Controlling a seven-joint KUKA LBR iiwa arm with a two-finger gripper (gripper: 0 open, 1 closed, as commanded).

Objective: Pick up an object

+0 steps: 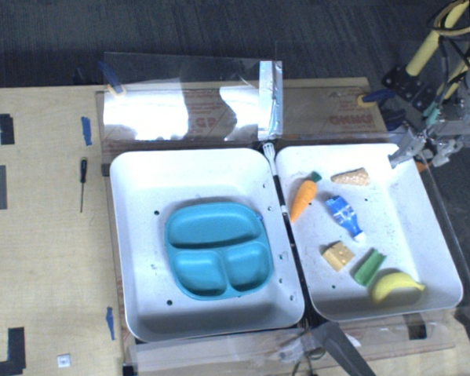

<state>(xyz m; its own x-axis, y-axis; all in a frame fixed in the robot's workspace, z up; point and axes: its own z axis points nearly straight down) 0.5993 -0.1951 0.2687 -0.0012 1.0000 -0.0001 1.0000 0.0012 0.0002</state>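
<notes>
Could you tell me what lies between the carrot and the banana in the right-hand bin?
In the camera view, between the carrot and the banana lie a yellow-brown block and a green piece, with a blue tube just above that line.

Two shallow white plastic bins [131, 228] sit side by side on a pale wooden bench [42, 256], the left one holding a blue three-compartment plastic tray [217, 248]. A clear plastic sheet [187, 103] stands glaring behind them. A slim black screwdriver [82, 183] and strips of blue tape [86, 130] lie on the benchtop at left
</notes>
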